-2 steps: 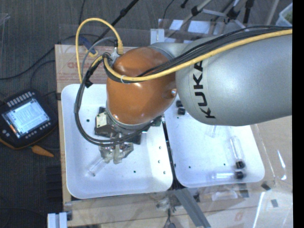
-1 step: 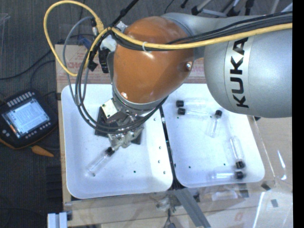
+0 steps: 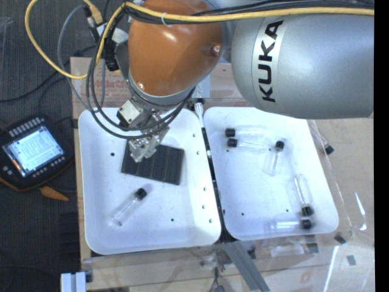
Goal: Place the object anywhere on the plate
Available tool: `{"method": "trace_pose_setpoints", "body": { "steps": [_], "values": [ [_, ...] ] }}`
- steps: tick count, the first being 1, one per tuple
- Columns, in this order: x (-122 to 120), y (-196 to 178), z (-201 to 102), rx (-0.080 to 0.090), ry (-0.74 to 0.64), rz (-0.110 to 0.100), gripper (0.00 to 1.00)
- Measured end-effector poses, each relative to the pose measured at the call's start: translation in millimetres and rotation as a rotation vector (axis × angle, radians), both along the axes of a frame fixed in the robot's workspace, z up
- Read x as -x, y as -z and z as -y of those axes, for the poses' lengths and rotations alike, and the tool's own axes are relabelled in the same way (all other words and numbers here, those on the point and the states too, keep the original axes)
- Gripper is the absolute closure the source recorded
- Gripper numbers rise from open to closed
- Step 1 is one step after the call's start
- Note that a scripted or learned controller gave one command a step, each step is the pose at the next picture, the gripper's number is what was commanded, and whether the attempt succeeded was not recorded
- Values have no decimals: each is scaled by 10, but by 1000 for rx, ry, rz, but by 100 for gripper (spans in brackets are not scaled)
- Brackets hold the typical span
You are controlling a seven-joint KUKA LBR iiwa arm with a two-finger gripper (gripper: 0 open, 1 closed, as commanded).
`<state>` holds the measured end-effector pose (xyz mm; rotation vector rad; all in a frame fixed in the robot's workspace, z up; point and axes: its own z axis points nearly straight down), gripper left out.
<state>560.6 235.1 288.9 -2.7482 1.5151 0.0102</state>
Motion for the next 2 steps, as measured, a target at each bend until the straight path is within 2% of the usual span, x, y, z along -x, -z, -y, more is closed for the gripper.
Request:
{"method": "trace_pose_setpoints", "body": {
  "steps": [1,2],
  "values": [
    [-207,692,-1,-1,-406,-1,100],
    [-699,1356,1,-4,-741,2,100]
  ]
}}
